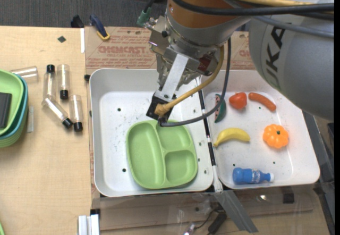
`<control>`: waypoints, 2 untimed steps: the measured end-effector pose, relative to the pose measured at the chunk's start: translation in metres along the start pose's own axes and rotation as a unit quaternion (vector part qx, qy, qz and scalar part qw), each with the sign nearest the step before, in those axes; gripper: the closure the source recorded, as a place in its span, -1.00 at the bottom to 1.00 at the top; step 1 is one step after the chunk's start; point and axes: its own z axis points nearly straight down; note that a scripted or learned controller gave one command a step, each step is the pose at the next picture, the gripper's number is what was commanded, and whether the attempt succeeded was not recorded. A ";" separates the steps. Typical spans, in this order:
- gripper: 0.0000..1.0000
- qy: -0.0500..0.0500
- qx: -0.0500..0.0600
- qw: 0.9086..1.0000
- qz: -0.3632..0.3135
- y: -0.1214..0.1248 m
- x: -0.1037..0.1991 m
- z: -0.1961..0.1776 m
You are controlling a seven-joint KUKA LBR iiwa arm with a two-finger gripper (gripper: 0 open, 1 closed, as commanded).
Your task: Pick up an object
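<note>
A green divided plate lies in the front of the left bin. The right bin holds a yellow banana, an orange pumpkin, a blue bottle, a red tomato, a red-orange sausage shape and a watermelon slice. My gripper hangs over the back of the left bin near the wall between the bins, above the plate's far edge. Nothing shows in its grasp.
Several clear vials with black caps lie on the wooden bench left of the bins. Stacked green trays sit at the far left edge. A cardboard sheet lies behind the bins.
</note>
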 end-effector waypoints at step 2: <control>1.00 0.002 -0.001 0.906 0.424 -0.012 -0.007 0.127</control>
